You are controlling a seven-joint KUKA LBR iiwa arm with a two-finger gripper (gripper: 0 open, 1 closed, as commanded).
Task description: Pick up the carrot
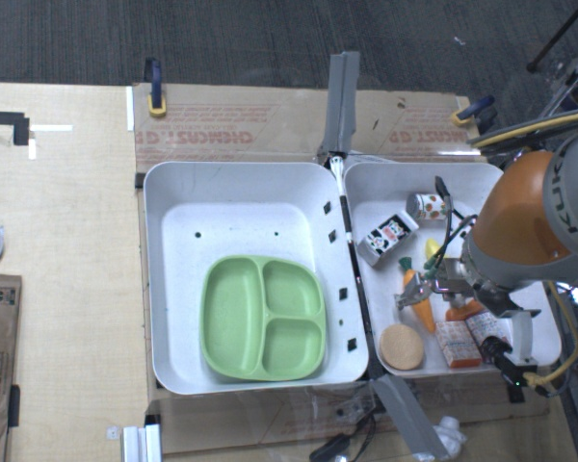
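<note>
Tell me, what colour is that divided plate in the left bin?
Pale green; the divided plate shows plainly in the camera view.

Bright even light, soft shadows, slight blur

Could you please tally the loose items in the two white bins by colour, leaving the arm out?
Green: 1, the divided plate, in the left bin
Orange: 1, the carrot
Black and white: 1, the carton
Tan: 1, the round bun
Red and white: 1, the box
Pale: 1, the small can
Total: 6 that I can make out; more may lie under the arm.
</note>
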